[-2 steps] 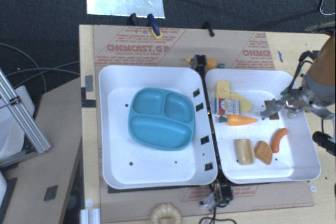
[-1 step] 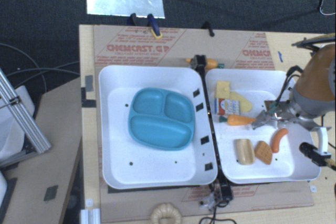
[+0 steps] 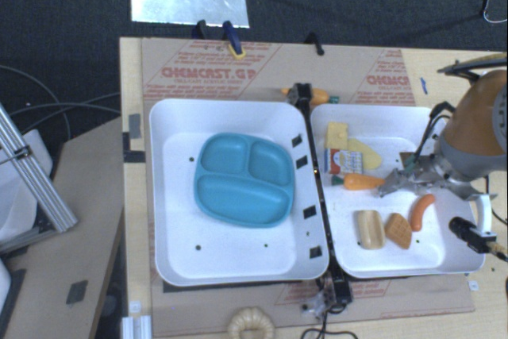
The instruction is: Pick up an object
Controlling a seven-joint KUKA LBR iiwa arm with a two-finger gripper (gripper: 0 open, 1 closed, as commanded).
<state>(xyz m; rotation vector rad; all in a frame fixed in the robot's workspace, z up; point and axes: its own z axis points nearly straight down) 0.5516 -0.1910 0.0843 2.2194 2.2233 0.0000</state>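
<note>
Pincer [image 3: 394,185] low in the right bin [image 3: 373,270], tip just beside the carrot [image 3: 361,182]; grip state impossible to tell. Sausage [image 3: 421,210] below-right of the carrot, bread pieces [image 3: 383,229] below, cheese [image 3: 349,140] above. Bare floor toward the near rim.

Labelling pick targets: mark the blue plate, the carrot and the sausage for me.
blue plate [image 3: 243,179], camera view, large lower compartment.
carrot [image 3: 361,182], camera view, middle of its orange body.
sausage [image 3: 421,210], camera view, mid-length.
</note>
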